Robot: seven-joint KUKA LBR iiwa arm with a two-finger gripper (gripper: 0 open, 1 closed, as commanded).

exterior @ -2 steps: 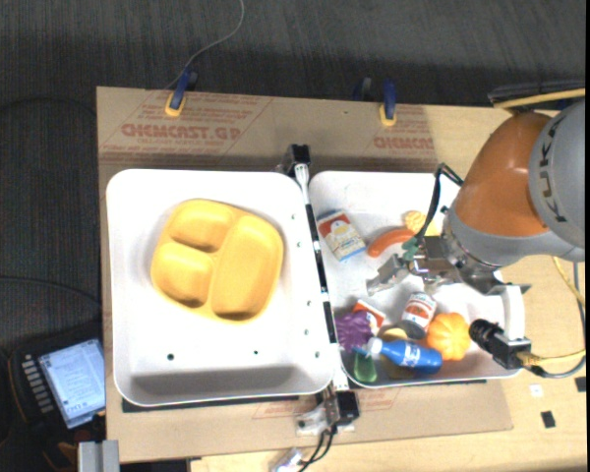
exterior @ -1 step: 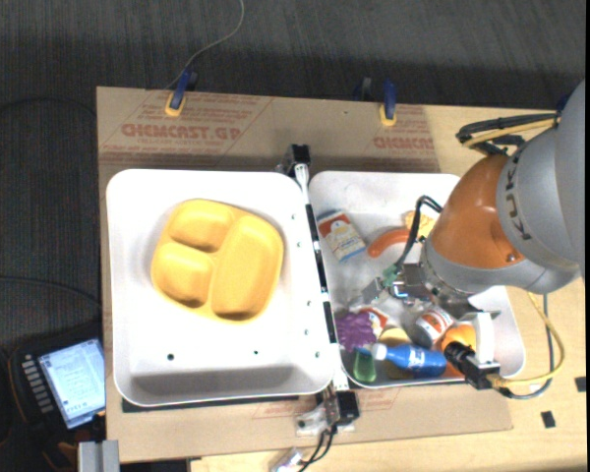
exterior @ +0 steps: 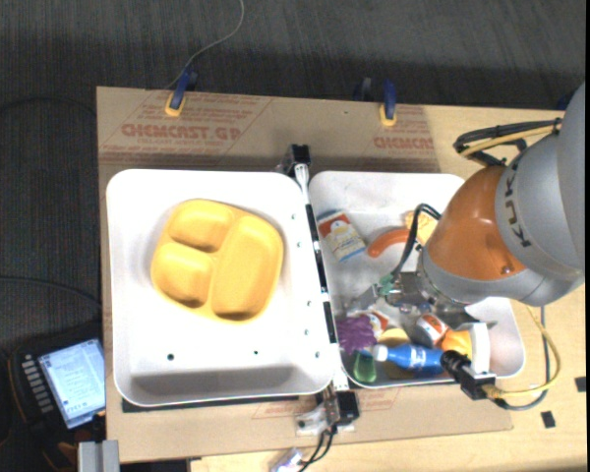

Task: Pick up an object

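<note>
Right bin (exterior: 374,187): blue bottle (exterior: 410,359) lying flat; claw (exterior: 405,293) state unclear.

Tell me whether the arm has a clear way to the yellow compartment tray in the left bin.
Probably yes: the yellow compartment tray lies alone and uncovered in the left bin, while the arm hangs over the right bin.

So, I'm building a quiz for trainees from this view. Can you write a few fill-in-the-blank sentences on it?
1. The yellow tray lies in the ____ bin as the camera sees it.
2. The arm's band above the wrist is ____ in colour.
3. The blue bottle lies in the ____ bin, near its front edge.
4. The purple object lies to the camera's ____ of the blue bottle.

Missing words: left; orange; right; left
</note>
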